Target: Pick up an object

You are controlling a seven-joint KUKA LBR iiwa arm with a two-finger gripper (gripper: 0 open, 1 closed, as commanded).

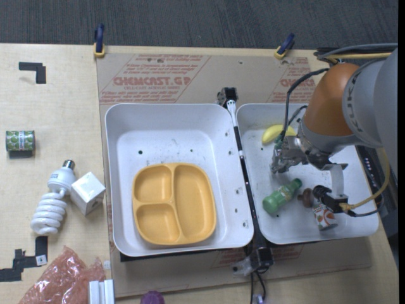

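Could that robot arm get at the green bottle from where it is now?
Probably yes. The green bottle lies on its side in the right bin, uncovered, with the gripper just above it in the picture. The brown object beside it could crowd the grasp.

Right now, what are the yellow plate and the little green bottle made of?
The yellow divided plate looks like plastic with a matte finish: even colour, soft rounded moulded ridges between its three sections, no strong shine. The green bottle, lying in the right bin, also looks like plastic, glossier, with small bright highlights on its body. It could be a toy; the view leaves that open.
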